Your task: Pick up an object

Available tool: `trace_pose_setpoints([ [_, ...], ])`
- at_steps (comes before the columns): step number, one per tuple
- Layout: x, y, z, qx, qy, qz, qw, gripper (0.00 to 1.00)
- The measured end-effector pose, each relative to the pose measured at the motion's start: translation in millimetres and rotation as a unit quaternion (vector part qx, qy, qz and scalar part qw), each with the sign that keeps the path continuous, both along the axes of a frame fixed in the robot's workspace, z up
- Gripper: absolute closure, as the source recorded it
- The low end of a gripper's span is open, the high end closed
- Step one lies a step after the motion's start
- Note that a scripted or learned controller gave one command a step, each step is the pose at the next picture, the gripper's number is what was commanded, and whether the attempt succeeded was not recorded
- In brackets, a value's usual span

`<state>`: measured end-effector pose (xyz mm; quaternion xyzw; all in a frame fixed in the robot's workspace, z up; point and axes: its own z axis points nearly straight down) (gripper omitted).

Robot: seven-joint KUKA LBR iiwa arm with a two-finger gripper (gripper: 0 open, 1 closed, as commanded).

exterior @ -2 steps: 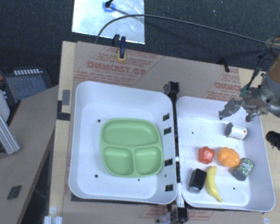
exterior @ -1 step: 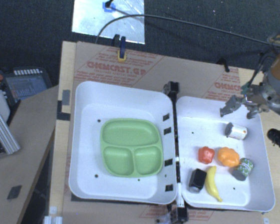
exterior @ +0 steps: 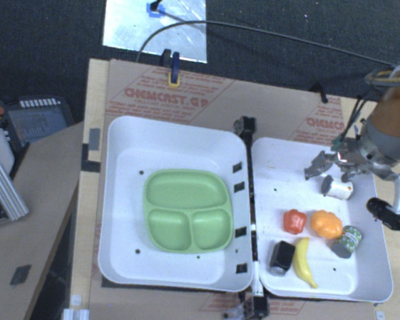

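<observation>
Camera view looks down on a brown cardboard-covered bench (exterior: 193, 94) with dark carpet behind and a shiny metal sheet (exterior: 158, 13) on the floor. Two shallow white bins lie side by side. Left bin (exterior: 127, 140) holds a green divided plastic plate (exterior: 187, 210). Right bin (exterior: 276, 153) holds a small white cylinder (exterior: 339, 188), lying on its side near the far right part, just under the two-finger gripper (exterior: 326, 167). I cannot tell its state. Nearer are a red pepper (exterior: 294, 221), an orange fruit (exterior: 326, 224), a yellow banana (exterior: 305, 261) and a black box (exterior: 281, 257).
</observation>
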<state>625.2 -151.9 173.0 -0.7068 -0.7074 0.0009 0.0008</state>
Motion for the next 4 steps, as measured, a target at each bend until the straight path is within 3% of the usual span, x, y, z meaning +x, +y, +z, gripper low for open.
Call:
trace_pose_setpoints([
  [2, -5.1, -5.7, -90.3, 0.0002, -0.001, 0.000, 1.0000, 0.00],
  [3, -3.3, -6.1, -76.5, -0.0004, -0.004, 0.000, 1.0000, 1.00],
  [4, -6.3, -6.9, -12.5, -0.0007, -0.005, 0.000, 1.0000, 1.00],
])
